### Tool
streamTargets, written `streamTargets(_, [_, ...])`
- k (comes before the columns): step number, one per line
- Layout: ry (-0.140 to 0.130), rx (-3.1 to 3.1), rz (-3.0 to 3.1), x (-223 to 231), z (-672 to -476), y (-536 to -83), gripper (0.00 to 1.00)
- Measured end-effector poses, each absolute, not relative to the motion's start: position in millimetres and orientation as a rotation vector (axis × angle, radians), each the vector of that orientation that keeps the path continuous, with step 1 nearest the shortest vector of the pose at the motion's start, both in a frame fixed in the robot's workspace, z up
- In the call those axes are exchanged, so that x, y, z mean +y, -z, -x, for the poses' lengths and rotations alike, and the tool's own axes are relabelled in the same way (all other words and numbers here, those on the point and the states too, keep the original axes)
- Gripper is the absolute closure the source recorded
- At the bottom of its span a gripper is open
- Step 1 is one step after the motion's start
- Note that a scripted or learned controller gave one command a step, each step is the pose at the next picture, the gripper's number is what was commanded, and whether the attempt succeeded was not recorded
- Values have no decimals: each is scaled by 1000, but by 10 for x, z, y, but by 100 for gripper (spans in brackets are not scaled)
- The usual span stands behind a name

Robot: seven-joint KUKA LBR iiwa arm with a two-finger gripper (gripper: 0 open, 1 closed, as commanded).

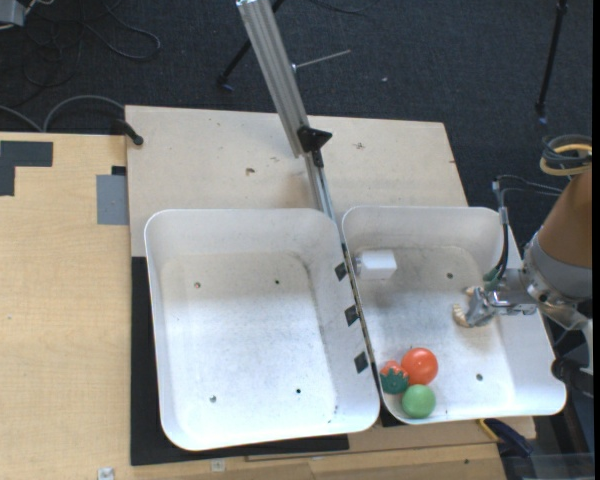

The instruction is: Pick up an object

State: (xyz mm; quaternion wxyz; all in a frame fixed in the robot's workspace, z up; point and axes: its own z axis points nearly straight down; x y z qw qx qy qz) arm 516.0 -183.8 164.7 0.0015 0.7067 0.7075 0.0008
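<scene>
My gripper (476,306) reaches in from the right, low over the middle of the right bin (450,230). A small tan object (465,316) lies right at its tip, and I cannot make out whether it is gripped. A white block (377,262) rests near the bin's far left side. At the near left corner a red ball (420,364), a green ball (418,400) and a small dark green and red object (392,378) lie bunched together.
The left bin (242,328) stands beside the right one, with a row of black clips (352,313) along their shared edge. A slanted aluminium rail (280,83) rises behind the bins. The grey and orange arm (565,243) hangs over the right bin's right rim.
</scene>
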Motion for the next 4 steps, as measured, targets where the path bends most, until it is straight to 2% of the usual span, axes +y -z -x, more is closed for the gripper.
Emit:
streamTargets(1, [-3,2219,-2218,-1908,-5130,-2254,100])
streamTargets(2, [2,2226,-2218,-1905,-5132,-2242,100])
streamTargets(4, [1,2230,-2220,-783,-5273,-2167,100])
